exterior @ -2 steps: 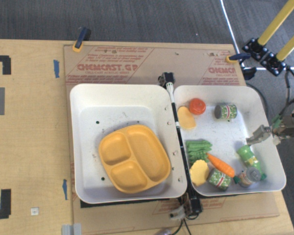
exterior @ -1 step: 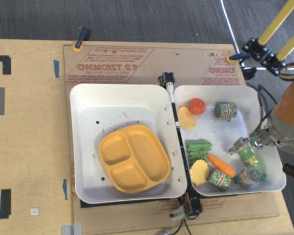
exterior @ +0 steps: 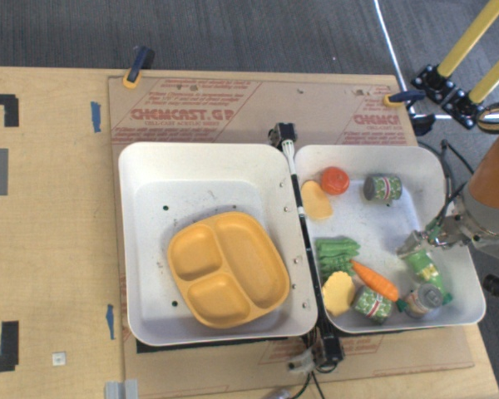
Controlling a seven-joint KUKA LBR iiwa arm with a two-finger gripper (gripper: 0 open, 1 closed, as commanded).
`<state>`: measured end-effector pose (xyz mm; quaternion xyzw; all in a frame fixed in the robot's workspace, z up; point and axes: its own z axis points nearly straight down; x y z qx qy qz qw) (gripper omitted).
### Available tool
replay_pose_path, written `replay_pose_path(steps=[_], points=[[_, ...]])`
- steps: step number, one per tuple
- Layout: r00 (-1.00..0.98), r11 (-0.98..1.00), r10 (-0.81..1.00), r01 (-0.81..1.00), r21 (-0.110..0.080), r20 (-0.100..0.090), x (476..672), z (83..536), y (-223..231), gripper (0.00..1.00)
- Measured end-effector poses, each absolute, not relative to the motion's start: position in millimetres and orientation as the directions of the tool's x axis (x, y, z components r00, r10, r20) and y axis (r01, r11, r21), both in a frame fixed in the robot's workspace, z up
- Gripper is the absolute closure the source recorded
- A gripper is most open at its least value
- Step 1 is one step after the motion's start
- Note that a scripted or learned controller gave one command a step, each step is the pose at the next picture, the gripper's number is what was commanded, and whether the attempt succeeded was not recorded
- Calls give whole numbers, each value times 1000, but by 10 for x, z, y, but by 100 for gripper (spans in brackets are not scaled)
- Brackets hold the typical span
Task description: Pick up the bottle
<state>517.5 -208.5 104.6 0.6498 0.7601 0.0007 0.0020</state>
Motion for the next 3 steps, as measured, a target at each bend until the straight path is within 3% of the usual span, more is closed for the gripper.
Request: replay_pose_path(steps=[1,2,3], points=[[-598,598,801,801,4,-10,5121,917,-2089,100],[-895,895,446,446,5,-27,4872,916,-2246,100],[-997,998,57,57,-5,-43,4914,922,-2226,100]])
